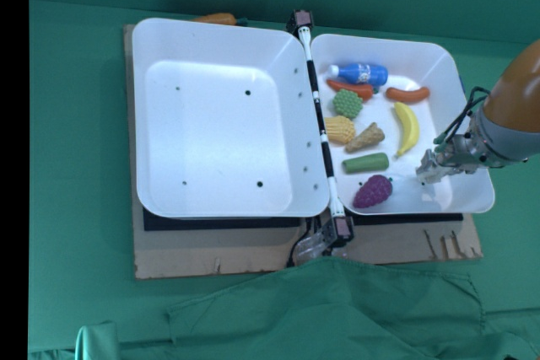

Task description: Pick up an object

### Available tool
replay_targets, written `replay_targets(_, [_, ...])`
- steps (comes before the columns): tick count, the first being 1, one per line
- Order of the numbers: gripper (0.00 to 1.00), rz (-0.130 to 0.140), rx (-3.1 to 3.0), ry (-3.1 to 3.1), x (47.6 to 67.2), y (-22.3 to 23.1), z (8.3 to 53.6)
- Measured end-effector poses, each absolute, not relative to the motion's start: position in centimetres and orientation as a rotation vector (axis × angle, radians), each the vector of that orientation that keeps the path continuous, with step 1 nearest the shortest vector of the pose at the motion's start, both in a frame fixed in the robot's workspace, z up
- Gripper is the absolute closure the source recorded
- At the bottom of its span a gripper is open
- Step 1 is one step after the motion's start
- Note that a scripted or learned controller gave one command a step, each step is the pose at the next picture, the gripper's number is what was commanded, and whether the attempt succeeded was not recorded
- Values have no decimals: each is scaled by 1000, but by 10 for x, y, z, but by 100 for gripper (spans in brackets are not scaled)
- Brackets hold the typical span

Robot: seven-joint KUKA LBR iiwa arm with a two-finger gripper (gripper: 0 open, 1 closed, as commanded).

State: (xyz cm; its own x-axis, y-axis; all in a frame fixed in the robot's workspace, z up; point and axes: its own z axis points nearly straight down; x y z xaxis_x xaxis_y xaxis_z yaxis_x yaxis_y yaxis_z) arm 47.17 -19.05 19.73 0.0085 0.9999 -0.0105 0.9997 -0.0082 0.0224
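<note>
Arm: a grey arm with an orange band (519,88) is seen reaching in from the right, over the right bin's near right part.
Gripper: the gripper (426,173) is placed low over the bare floor of the right bin, right of the purple grapes and below the banana.
Fingers: whether they are spread or closed cannot be told; nothing is seen between them.
Right bin: the right bin (472,198) is loaded with 8 items, all lying left of the gripper or behind it.
Items, far row: a blue bottle (361,73) is laid on its side, with a red pepper (350,87) just in front of it and a red sausage (407,94) to the right.
Items, middle: a green round fruit (347,104) is set above a yellow corn piece (339,130); a tan cone-shaped piece (364,138) lies beside the corn; a banana (407,128) is laid lengthwise to the right.
Items, near: a green cucumber (365,163) lies above the purple grapes (373,191).
Left bin: the left bin (152,46) is seen with dark dots on its floor.
Divider: a black-and-white bar (319,118) is run between the 2 bins.
Behind the left bin: an orange object (215,18) is partly hidden by the rim.
Base: cardboard (219,253) is laid under both bins, on green cloth (76,139).
</note>
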Motion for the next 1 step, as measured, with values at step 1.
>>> replay_targets(1, [100, 15, 2214, 2188, 472, -192, 209])
